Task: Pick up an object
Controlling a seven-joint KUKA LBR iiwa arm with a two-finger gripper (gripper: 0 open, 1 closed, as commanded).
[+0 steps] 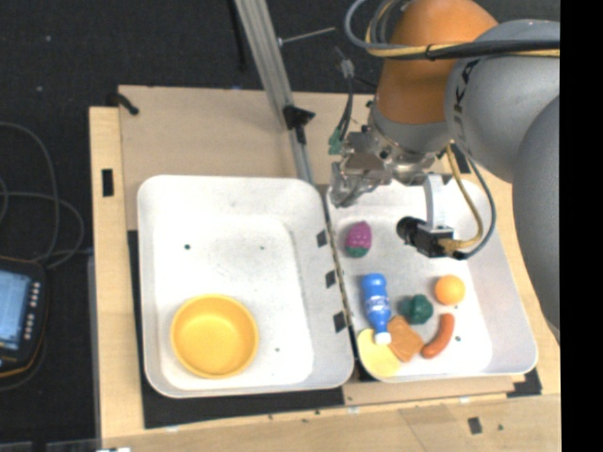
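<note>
The right bin (499, 347) holds several small objects. A purple, grape-like piece (357, 239) lies near its left wall. Below it are a blue bottle (375, 301), a dark green lump (415, 307), an orange ball (449, 290), a red sausage (438, 335), a brown wedge (404, 339) and a pale yellow piece (377, 360). My gripper (350, 185) hangs over the bin's far left corner, above and slightly left of the purple piece. Nothing shows in it.
A yellow bowl (214, 334) sits in the near left part of the left bin (236, 215). A slanted metal rail (273, 73) runs down to the bins' shared far edge. A black fitting with cables (424, 235) hangs from the arm over the right bin.
</note>
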